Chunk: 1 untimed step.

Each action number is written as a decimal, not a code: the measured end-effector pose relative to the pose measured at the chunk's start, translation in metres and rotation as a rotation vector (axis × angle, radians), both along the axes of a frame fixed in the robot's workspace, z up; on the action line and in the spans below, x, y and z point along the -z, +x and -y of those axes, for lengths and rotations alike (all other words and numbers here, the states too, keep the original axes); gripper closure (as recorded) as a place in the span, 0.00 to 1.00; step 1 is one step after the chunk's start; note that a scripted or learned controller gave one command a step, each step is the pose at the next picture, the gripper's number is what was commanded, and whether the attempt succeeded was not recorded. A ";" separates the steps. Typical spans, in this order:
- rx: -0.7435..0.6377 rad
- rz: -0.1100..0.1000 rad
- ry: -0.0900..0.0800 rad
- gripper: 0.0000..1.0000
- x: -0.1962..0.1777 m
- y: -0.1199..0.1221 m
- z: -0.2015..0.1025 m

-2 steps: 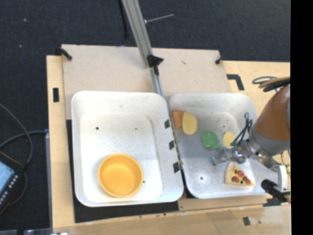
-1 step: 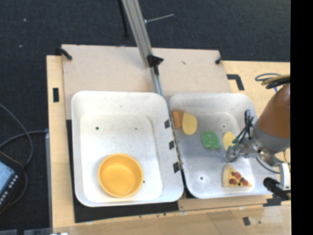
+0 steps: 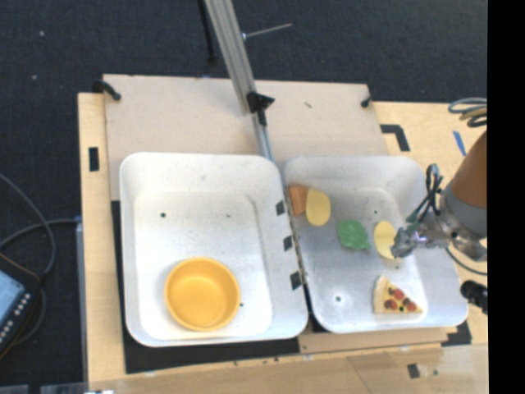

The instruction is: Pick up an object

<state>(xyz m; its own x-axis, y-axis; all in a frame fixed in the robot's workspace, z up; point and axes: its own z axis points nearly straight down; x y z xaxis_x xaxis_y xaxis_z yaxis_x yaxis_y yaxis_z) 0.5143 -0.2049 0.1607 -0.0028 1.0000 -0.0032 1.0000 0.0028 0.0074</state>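
My gripper (image 3: 403, 245) hangs low over the right bin (image 3: 361, 175), right beside a pale yellow round piece (image 3: 384, 238) and touching or nearly touching its right edge. A green leafy piece (image 3: 353, 235) lies just left of that. Near the bin's left wall sit a yellow oval piece (image 3: 318, 208) and an orange-brown piece (image 3: 298, 199) side by side. A pizza slice toy (image 3: 394, 296) lies at the bin's front right. A yellow bowl (image 3: 202, 292) stands in the left bin (image 3: 197, 187) at its front.
A slanted aluminium post (image 3: 234, 52) rises from the bench behind the bins, ending in a black clamp above the gap between them. Black clips line the divide between the two bins. The arm's orange band (image 3: 472, 175) shows at the right edge.
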 end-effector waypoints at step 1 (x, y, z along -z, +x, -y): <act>-0.001 0.000 0.001 1.00 -0.045 0.000 -0.003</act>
<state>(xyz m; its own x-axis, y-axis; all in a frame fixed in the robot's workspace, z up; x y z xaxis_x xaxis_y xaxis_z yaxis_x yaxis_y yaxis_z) 0.5147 -0.2021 0.2052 -0.0038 1.0000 -0.0026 1.0000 0.0038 0.0073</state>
